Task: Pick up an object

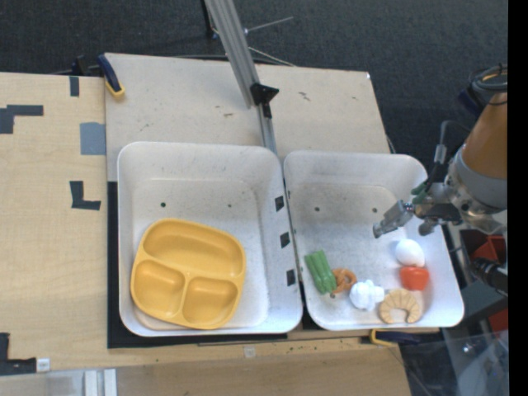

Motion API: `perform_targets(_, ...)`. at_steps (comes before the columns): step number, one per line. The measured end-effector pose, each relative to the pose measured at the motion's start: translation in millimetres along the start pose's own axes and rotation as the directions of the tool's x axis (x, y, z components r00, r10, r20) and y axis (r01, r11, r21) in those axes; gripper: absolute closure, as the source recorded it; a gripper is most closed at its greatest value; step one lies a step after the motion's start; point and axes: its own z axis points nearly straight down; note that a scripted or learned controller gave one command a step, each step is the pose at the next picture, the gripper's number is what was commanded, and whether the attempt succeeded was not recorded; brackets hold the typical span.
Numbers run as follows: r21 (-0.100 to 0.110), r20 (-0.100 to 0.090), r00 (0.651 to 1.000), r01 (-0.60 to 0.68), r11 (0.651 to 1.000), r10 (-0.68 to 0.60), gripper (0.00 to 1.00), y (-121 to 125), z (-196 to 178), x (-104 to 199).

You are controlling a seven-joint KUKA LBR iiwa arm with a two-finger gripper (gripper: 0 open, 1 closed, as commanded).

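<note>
We see a bench (pixel 190 106) bearing 2 white bins: the left bin (pixel 198 167) holds a yellow divided plate (pixel 188 272); the right bin (pixel 346 176) holds a green vegetable (pixel 319 271), white egg (pixel 409 252) and croissant (pixel 402 305). Above them, the gripper (pixel 394 221) hangs open, holding nothing.

Grey arm (pixel 483 176), orange band, dark metal gripper (pixel 394 219).

A robotics lab test bench: two white bins (pixel 202 159) sit side by side on a worn plywood board (pixel 190 97), beside a wooden bench top marked with tape (pixel 91 139). A metal camera pole (pixel 235 44) rises behind over dark carpet (pixel 371 15), and toy food (pixel 402 304) stands in for real goods.
</note>
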Motion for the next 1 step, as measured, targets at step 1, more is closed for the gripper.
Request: perform_targets(1, 0.0, 0.0, 1.0, 0.0, 1.0, 0.0, 0.0, 0.0, 0.0, -0.1)
